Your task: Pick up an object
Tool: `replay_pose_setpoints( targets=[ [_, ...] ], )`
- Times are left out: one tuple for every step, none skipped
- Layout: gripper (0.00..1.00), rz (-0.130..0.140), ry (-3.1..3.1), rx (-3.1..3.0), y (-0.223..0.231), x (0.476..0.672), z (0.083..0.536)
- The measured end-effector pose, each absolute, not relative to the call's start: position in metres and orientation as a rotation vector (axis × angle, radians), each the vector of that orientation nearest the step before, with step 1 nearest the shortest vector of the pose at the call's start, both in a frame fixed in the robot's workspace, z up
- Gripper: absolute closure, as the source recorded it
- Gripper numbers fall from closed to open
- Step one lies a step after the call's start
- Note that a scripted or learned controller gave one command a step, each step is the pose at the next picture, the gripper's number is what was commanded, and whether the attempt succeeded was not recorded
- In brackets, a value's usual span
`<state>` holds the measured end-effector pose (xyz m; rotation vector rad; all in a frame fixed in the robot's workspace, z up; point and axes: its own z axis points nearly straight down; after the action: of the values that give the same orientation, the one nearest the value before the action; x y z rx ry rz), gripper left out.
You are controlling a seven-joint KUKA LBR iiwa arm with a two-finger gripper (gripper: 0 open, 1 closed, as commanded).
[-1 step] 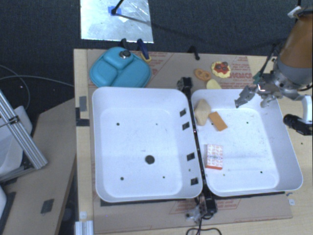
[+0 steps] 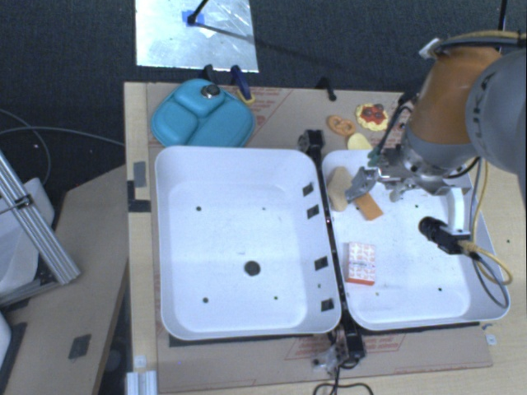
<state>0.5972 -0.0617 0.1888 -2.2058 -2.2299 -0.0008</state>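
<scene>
My gripper (image 2: 377,191) hangs over the back part of the right bin (image 2: 428,303), and its fingers look spread, so it is open. An orange block (image 2: 370,207) lies on the bin floor just under and between the fingertips, with nothing gripped. A beige rounded piece (image 2: 338,189) rests to the left of the gripper against the bin's left wall. Nearer the front of the same bin lies a small red and white packet (image 2: 360,263).
The left bin (image 2: 198,303) has a small dark disc (image 2: 252,268) on its floor. Behind the bins sit a blue lidded container (image 2: 202,115) and small toys: a red and yellow one (image 2: 372,115), an orange one (image 2: 341,125), a pale yellow one (image 2: 359,142).
</scene>
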Motion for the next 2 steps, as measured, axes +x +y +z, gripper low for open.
replay_pose_setpoints(
  targets=[
    [0.00,-0.001,-2.231,-2.207,0.018,0.576,0.184],
    [0.00,-0.005,-2.224,-2.227,-0.032,0.618,0.185]
  ],
)
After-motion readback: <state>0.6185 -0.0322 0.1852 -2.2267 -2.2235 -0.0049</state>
